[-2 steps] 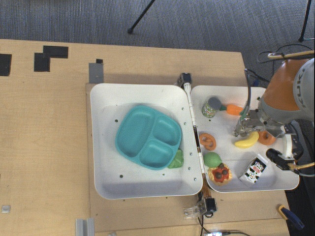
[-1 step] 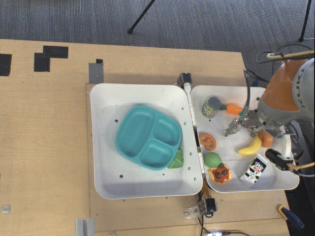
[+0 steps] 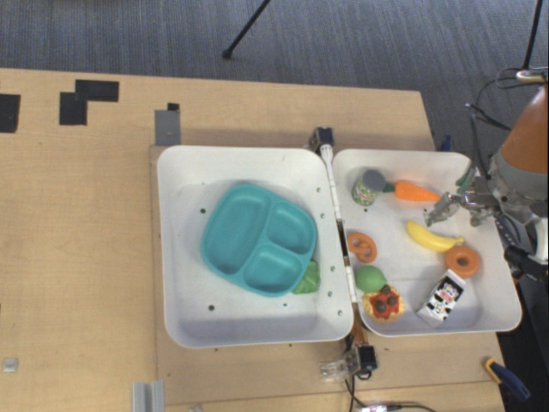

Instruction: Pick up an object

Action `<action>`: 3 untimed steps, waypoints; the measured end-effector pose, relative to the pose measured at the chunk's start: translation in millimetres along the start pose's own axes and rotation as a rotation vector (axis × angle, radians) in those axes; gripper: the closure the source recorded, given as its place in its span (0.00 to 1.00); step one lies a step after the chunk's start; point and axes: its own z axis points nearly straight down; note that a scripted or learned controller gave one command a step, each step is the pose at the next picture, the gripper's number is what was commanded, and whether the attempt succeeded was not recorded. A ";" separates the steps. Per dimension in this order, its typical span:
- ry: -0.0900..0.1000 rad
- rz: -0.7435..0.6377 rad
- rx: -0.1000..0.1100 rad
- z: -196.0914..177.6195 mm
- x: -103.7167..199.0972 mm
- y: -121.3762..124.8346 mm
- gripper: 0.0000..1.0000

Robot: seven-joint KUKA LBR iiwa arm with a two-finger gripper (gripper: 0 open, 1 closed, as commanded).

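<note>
Fingers first: mine look apart, with nothing between them, and my gripper hangs over the right bin, reaching in from the right.

Starting at the left, the left bin holds a teal plate with a green scrap tucked at its near right corner. That is well away from me. Past the divider, along the right bin's left side, sit a grey-green lump, an orange slice, a green ball and a red-and-yellow toy. Further right come the carrot, the banana, a carton and an orange ring.

The risks, as I judge them: the banana is curved and smooth, so a close across its bend could squirt it sideways. The ring lies just beside its right end, so I might nudge or pinch both.

The banana seems my best target. It lies just below my fingertips in this view, near but not between them, and the carrot is just to their upper left.
</note>
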 end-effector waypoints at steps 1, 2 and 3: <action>0.004 -0.003 0.004 48.7 72.2 76.8 0.00; 0.001 0.000 0.000 49.1 50.1 -2.4 0.00; 0.000 -0.002 -0.007 37.1 51.0 0.3 1.00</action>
